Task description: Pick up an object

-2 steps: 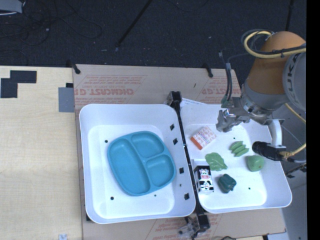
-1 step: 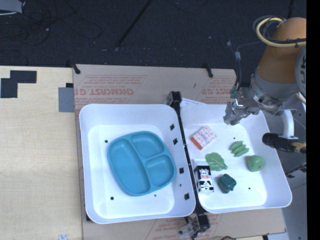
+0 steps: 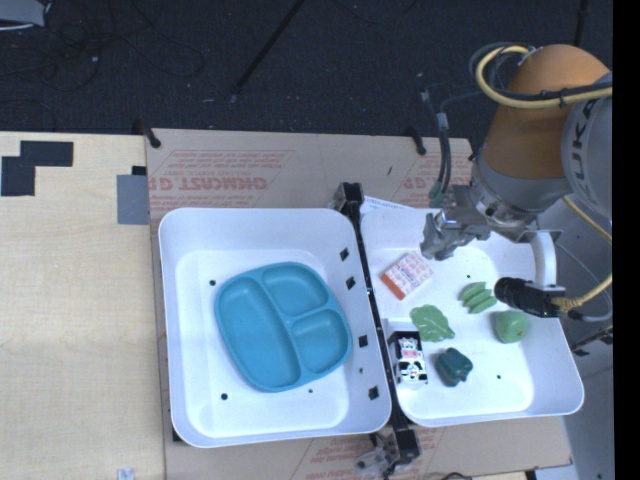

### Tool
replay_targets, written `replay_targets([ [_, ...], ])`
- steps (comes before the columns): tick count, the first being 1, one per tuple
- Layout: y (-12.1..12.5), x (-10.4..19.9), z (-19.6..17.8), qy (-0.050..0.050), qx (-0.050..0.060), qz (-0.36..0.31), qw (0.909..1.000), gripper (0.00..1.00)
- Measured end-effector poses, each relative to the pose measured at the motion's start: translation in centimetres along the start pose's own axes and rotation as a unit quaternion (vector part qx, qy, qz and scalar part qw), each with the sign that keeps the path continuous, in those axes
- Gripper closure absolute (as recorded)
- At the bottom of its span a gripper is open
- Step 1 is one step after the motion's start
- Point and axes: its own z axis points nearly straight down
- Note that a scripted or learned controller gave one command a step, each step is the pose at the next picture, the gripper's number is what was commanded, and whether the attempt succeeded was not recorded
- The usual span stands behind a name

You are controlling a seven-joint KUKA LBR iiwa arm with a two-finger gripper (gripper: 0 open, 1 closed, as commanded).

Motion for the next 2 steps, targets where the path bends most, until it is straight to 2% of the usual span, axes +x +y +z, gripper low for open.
replay_targets([
  [2, -3.9, 10.0, -0.5, 0.0, 0.001, -0.001, 1.0, 1.0],
])
